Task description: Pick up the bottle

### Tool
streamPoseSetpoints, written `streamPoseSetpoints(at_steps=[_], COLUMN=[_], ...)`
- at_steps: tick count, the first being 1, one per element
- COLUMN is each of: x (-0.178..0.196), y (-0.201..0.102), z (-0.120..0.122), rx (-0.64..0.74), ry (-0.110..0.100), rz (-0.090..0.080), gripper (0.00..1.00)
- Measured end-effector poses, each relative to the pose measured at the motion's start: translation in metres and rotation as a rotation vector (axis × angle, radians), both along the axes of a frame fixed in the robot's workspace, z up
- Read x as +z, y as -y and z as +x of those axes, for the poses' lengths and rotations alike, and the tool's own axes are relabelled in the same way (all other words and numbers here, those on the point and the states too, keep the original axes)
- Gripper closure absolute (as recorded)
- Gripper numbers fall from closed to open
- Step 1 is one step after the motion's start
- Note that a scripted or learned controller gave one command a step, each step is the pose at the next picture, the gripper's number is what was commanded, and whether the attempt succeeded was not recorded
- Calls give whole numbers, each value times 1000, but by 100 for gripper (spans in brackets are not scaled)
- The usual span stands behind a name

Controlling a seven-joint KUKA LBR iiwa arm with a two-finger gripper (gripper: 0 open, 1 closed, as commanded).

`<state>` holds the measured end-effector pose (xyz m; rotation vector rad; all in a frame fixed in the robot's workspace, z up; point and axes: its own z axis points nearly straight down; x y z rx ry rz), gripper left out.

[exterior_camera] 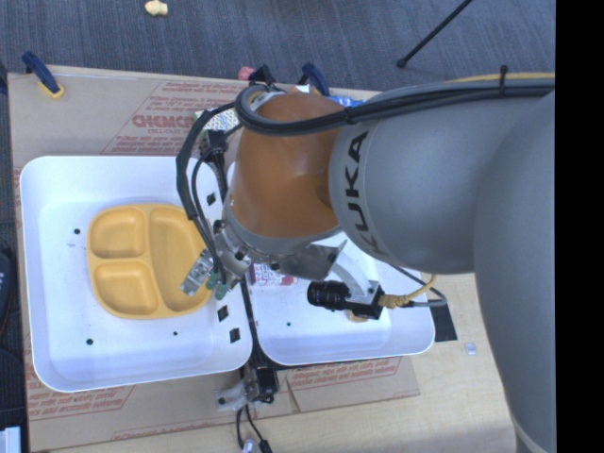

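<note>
- Bottle [275, 274]: my best guess is the pale patch with red print peeking out from under the wrist, lower centre of the frame. It is too covered to be sure.
- That patch sits in the upper left corner of the right bin [396, 343], just beside the wall shared by the 2 bins.
- Handling, as a judgement: probably a light plastic bottle with a stiff but slightly squeezable wall and a smooth, slippery label. It rolls if it lies on its side.
- Where to grip, as a judgement: across the middle of the body, jaws square to the long axis. Avoid the cap and neck, where it would pivot out.
- Gripper [206, 274]: hangs low at centre-left of the frame, over the right edge of the yellow plate [127, 253] and not over the pale patch.
- Jaw state: cannot tell. The small metal parts blur into the cables, and nothing is seen held.
- Yellow plate: 3 compartments, lying in the left bin [47, 281] toward the centre-left of the frame.
- Arm [444, 177]: grey, covers most of the right bin. The orange band [283, 173] is at centre frame.
- Writing on the arm: "UKA" reads in black on the grey shell, with the first letter cut by the band.
- Writing on the cardboard [142, 121] under the bins: red print starting "CHEMC", upper left. The smaller lines are too small to read.
- Red print on the pale patch: unreadable.
- Risk, as a judgement: from this spot the gripper would snag the plate rim, not the bottle.
</note>
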<state>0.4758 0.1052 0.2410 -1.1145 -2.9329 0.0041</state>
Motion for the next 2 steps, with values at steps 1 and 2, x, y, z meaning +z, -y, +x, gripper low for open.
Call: streamPoseSetpoints(at_steps=[1, 2], x=[47, 38], y=[63, 5], z=[1, 0], rx=[-91, -19], ry=[5, 1], rz=[0, 1], gripper=[100, 100])
